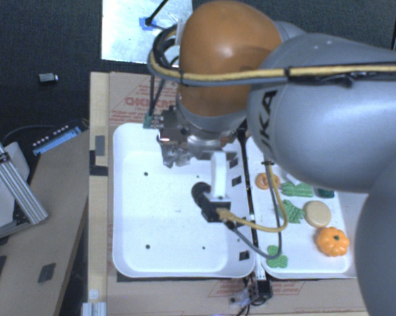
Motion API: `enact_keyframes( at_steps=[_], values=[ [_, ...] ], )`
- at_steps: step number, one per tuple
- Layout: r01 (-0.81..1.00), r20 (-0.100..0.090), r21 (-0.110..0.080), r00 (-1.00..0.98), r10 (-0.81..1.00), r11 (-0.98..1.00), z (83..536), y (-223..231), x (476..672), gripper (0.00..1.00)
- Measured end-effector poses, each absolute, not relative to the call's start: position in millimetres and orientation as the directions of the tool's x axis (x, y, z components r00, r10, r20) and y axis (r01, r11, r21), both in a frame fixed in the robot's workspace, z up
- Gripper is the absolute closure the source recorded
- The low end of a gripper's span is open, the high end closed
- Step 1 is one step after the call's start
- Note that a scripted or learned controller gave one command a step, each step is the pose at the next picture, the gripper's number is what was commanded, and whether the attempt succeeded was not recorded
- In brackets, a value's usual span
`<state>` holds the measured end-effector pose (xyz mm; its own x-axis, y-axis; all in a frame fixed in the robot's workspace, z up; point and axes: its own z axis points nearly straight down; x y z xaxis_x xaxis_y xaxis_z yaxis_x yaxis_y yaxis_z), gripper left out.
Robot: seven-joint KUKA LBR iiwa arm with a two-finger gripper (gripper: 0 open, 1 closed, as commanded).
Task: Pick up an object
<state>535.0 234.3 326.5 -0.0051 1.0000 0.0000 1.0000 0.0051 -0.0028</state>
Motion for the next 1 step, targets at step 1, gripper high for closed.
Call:
enact_keyframes(
  at_steps=[1],
  values=[
    [1.000, 0.000, 0.000, -0.001, 1.000, 0.001, 290.7, 199.8, 529.9, 1.00]
  ],
)
